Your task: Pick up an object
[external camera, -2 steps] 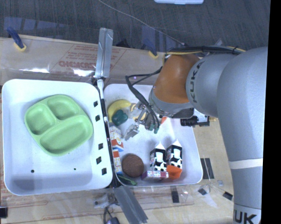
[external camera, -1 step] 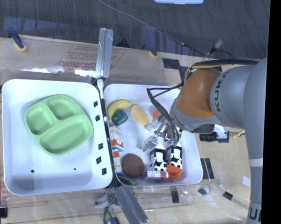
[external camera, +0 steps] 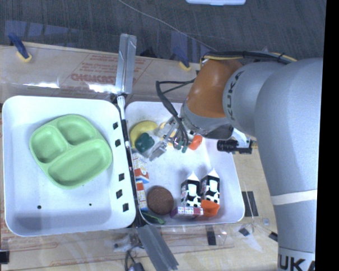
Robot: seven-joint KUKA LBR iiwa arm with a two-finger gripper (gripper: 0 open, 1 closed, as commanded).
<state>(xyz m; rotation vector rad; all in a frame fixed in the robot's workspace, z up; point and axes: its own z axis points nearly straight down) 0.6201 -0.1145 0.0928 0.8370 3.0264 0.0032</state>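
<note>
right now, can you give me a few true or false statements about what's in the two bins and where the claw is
1. The green divided plate lies in the left bin. True.
2. The claw is over the left bin. False: it is in the right bin, next to the yellow object.
3. A brown round object sits near the right bin's front edge. True.
4. The black and white cow-patterned cartons lie on the green plate. False: they stand in the right bin, right of the brown object.
5. The green plate has a single compartment. False: it has three.
</note>
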